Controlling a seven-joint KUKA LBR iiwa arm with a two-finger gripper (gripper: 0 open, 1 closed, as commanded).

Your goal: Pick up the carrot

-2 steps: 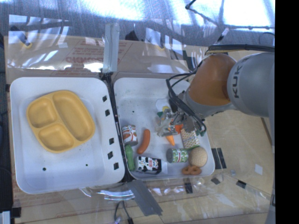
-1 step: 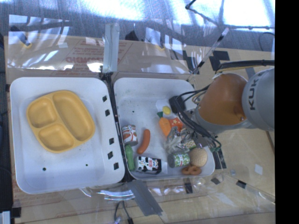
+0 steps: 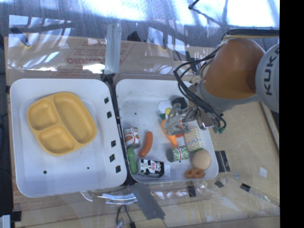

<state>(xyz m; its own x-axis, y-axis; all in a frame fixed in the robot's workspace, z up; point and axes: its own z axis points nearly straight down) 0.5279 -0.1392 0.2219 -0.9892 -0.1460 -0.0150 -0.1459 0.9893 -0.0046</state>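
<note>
The carrot [image 3: 169, 136] is a small orange piece lying in the right bin [image 3: 142, 96], near its middle right. Part of it is covered by my gripper [image 3: 175, 121], which hangs low directly over its upper end. The arm's orange band [image 3: 231, 69] and grey wrist come in from the right above the bin. From this slant I cannot see whether the gripper touches the carrot.
Close around the carrot lie a patterned cracker pack [image 3: 193, 138], a green can [image 3: 180, 153], a round bun [image 3: 201, 159] and a pretzel [image 3: 194, 173]. Further left are a sausage [image 3: 147, 144], a red can [image 3: 131, 137], a cucumber [image 3: 131, 159] and a milk carton [image 3: 152, 167]. The left bin [image 3: 28, 175] holds a yellow divided plate [image 3: 61, 122].
</note>
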